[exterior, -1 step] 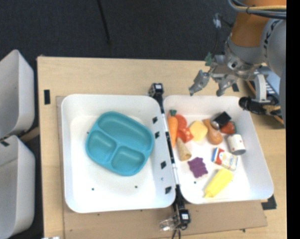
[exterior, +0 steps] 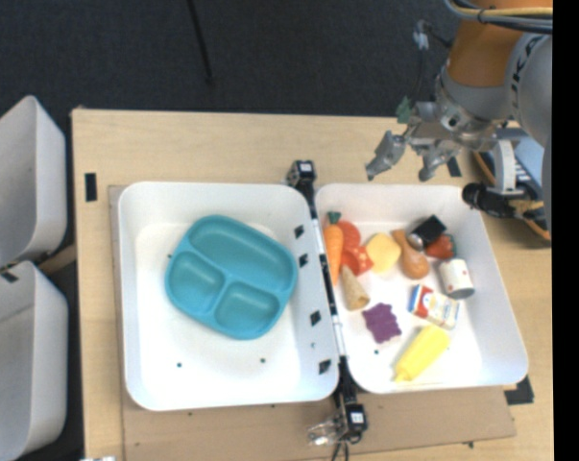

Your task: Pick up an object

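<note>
Toy food [exterior: 400, 286] lies scattered in the right bin [exterior: 500, 349]; we see the gripper [exterior: 409, 164] above that bin's far rim, fingers spread, nothing between them. A blue plate [exterior: 231, 277] fills the left bin [exterior: 145, 373].

Teal divided plate [exterior: 231, 277] in white left bin [exterior: 140, 373]; white right bin [exterior: 495, 339]: orange carrot [exterior: 333, 248], yellow bottle [exterior: 422, 351], purple piece [exterior: 382, 323], red-white carton [exterior: 432, 304], white can [exterior: 455, 278]. Tan bench [exterior: 203, 142].

We see our arm [exterior: 491, 46] reaching in from the upper right, its gripper [exterior: 409, 166] hanging low with both fingers spread, nothing between them.
</note>
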Motion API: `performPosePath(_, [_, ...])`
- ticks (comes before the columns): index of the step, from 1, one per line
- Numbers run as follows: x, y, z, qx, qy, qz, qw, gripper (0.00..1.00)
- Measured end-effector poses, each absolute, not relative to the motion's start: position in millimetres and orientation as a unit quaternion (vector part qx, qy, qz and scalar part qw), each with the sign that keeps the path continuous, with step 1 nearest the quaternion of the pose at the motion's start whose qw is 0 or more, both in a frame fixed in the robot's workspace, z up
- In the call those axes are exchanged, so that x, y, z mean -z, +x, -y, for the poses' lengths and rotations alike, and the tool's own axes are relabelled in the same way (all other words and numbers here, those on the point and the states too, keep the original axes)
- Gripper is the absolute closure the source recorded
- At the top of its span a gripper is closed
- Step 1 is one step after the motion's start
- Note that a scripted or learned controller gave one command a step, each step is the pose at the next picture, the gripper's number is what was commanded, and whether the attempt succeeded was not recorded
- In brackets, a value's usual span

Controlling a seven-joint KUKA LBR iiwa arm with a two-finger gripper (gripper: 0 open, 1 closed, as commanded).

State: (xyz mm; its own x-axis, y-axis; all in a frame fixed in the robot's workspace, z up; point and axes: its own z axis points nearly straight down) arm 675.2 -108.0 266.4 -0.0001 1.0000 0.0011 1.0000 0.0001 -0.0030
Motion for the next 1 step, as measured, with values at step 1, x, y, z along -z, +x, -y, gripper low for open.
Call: performPosePath(1, [-211.1, 664.8, 110.5, -0.0031, -0.707, 0.707, 0.002, 0.0])
